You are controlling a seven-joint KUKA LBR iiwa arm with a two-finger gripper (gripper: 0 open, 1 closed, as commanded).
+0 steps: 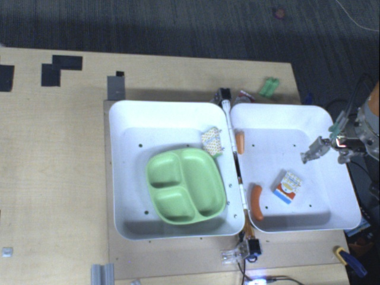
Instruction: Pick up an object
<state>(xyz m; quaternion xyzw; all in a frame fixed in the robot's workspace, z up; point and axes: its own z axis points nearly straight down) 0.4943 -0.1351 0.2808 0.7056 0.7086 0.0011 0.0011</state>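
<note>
- Since nothing is seen between the fingers of the gripper, no pick can be counted as done; the whole lift is judged to be left.
- The gripper is seen over the right bin, near its right rim, with the arm reaching in across that rim.
- Whether the fingers stand apart or together cannot be told: only one grey tip is made out clearly, and the rest is blurred against the wrist.
- A small carton, white with orange and blue, is lying flat on the right bin's floor, towards the near edge and apart from the gripper; it is judged the closest candidate.
- A sausage is lying along the left wall of the right bin, at its near-left corner.
- A smaller orange piece is seen against the same wall, nearer the far-left corner.
- In the left bin, a green tray with three compartments is resting on the floor, with a patterned packet touching its far-right corner by the bin's right wall.
- What is left, by this judgement: the gripper is to be brought over one object, lowered, closed on it and raised.
</note>
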